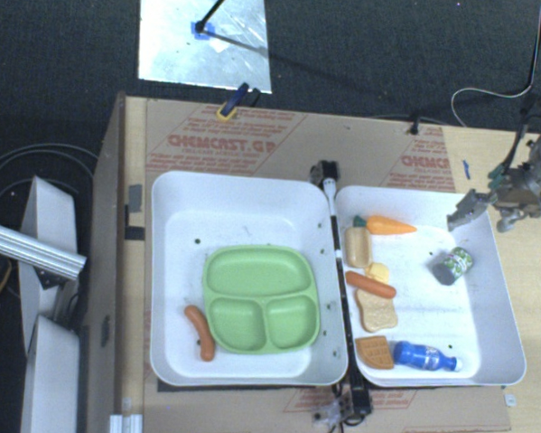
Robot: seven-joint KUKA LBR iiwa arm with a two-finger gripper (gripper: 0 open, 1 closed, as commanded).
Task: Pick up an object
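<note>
A cardboard-covered worktop stands over dark carpet. The left bin holds a green divided plate and a sausage — the right bin holds a carrot, bread pieces, a blue bottle and a small can. The end effector hovers over the right bin's far corner, fingers apart, nothing between them.

wrist: my grey metal housing, blocky, bits of orange at the frame's right edge | gripper: my two dull grey fingers, short and angular | detail: too small to read markings
</note>
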